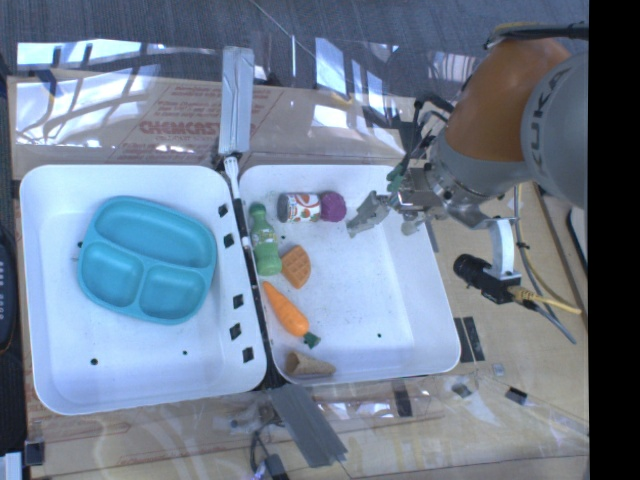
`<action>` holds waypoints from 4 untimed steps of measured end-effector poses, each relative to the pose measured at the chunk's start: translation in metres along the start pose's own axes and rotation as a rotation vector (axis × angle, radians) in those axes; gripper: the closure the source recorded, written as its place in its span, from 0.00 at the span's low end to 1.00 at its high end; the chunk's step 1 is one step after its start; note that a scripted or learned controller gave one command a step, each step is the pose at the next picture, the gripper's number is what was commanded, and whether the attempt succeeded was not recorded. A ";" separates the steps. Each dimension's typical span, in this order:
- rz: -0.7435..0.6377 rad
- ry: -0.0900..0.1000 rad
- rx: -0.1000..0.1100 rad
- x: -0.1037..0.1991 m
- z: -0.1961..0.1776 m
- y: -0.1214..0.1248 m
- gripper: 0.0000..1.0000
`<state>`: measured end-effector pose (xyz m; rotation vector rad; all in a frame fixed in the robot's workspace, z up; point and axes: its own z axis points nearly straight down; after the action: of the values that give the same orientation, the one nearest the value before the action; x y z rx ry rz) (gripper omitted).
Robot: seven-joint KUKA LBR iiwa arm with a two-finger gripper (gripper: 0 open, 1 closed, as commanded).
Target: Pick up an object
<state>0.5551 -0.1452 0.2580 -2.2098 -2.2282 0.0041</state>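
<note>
Hovering over the right bin [420,308], the pincer [372,213] sits beside the purple-capped can [310,207]; whether it is apart, one cannot tell. The can looks light, rigid, smooth; best gripped across its middle.

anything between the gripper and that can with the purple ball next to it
Nothing visible does. The gripper sits in the right bin just right of the purple ball, which lies between it and the can.

the right white plastic bin's [420,318] centre lies open; small toy foods [285,310] crowd its left wall.
</note>
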 end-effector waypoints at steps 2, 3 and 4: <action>0.010 -0.016 -0.035 0.041 0.159 -0.069 0.00; 0.000 0.001 -0.002 0.055 0.167 0.003 0.00; 0.001 0.000 0.000 0.039 0.167 -0.064 0.00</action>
<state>0.4897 -0.1072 0.0913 -2.2110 -2.2266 0.0040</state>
